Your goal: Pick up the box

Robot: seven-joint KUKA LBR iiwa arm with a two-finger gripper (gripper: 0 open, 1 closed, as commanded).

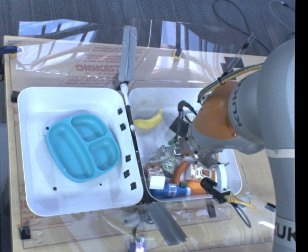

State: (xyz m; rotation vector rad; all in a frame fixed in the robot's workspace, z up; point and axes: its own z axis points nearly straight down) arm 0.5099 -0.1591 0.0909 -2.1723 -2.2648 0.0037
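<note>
Here the grey arm (264, 104) reaches in over the right-hand white bin (143, 101), its orange band (214, 117) sitting just above the end effector (188, 154), which is down among the clutter in the near half of that bin. Whether it is spread or closed cannot be told, since the wrist and the heap hide its tips, and nothing can be seen gripped in it. The box itself cannot be picked out with any certainty; the likeliest candidate is a small white block (157, 182) lying below and to the left of the end effector, at the front wall of the bin. Just beside that block, to its right, lies a blue tube (176, 191), and an orange carrot-like piece (197, 186) sits right below the end effector. A crumpled shiny wrapper (164, 159) lies just to its left. A yellow banana (149, 121) rests up and to the left, apart from the heap. Far to the left, the other bin (33, 140) on the counter (64, 62) holds a blue divided tray (83, 146).
</note>
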